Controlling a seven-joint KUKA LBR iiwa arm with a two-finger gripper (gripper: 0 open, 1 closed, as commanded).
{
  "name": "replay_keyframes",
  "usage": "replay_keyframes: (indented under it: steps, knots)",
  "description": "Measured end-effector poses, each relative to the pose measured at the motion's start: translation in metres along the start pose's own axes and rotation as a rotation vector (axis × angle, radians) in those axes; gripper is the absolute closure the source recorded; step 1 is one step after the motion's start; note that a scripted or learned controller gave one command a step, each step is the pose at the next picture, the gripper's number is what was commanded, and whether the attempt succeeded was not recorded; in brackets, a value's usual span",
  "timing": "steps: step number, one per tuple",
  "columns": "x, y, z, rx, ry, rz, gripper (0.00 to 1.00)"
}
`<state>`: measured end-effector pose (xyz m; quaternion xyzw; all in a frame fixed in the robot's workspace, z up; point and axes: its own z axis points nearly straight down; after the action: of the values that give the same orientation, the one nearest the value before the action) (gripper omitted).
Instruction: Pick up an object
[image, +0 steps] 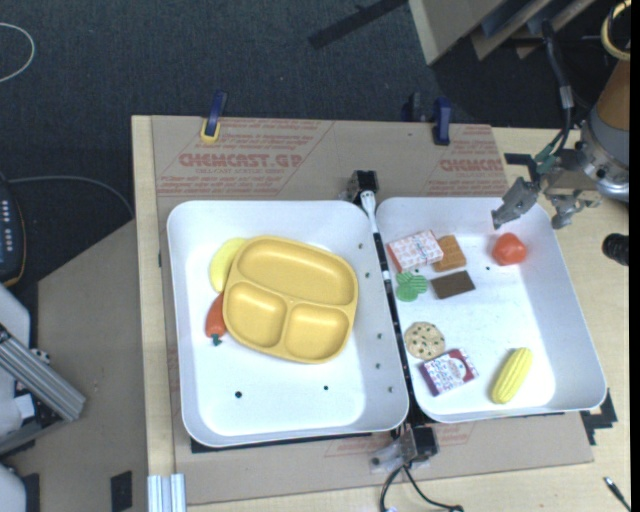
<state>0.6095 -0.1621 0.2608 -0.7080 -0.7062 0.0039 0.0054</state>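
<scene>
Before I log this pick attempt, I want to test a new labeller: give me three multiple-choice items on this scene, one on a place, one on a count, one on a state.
1. Where does the corn cob lie?
A. in the right bin's near right corner
B. on the yellow tray
C. outside both bins

2. How many compartments does the yellow tray show?
A. one
B. three
C. five

3. How do the gripper and the red tomato stand?
A. the tomato is lifted between the jaws
B. the tomato rests on the bin floor, below the gripper in the picture
C. the tomato sits on the yellow tray

Answers: 1 A, it lies on the right bin floor beside the red packet. 2 B, one long section and two smaller ones. 3 B, the tomato sits apart from the jaws.
</scene>
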Motion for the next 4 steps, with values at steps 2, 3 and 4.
replay_keyframes:
  steps: [2,3,4]
  knots:
    - [0.008,0.009,0.044,-0.009,-0.001,-0.004,0.00]
    - [0.012,0.009,0.108,-0.006,0.000,-0.003,0.00]
    - [0.003,0.008,0.158,-0.008,-0.001,-0.002,0.00]
